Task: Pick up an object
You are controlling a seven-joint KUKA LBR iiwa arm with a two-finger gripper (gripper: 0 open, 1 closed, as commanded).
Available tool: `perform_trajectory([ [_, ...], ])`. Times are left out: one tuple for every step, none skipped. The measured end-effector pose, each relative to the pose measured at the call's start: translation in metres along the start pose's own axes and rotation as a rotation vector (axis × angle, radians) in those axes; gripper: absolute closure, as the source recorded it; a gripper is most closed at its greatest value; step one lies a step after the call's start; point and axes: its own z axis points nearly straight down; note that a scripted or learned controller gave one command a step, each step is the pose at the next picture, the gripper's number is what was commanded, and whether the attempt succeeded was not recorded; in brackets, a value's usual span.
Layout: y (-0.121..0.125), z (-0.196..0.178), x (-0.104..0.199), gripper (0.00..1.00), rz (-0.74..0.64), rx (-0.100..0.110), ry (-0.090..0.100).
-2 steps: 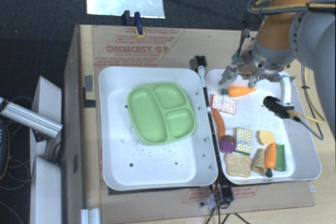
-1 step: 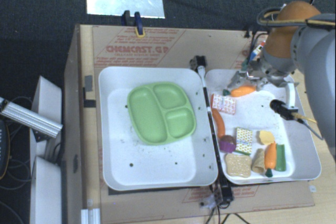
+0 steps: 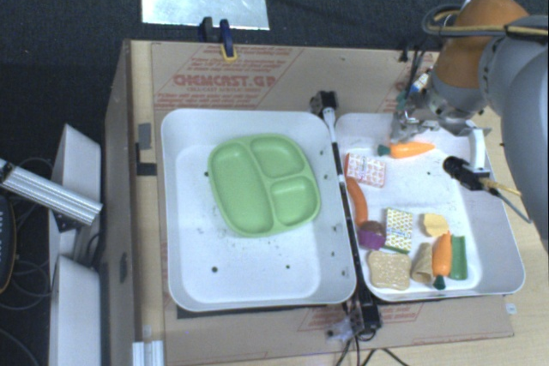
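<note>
My gripper hangs low over the back of the right bin, just above and left of an orange carrot that lies on the bin floor. Nothing shows held in it. Further forward in the same bin lie a red-and-white patterned packet, an orange sausage, a purple piece, a green-and-yellow patterned box, a yellow wedge, a second carrot, a green pod, a tan piece and a slice of bread.
The left bin holds a green divided plate. A rim between the bins runs front to back. The grey arm covers the bench's right rear corner.
</note>
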Motion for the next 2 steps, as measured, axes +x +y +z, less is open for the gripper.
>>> perform_trajectory([
  [0.000, 0.000, 0.000, 0.00, -0.001, 0.001, 0.000],
  [-0.006, 0.029, -0.068, 0.00, 0.008, 0.021, 0.000],
])
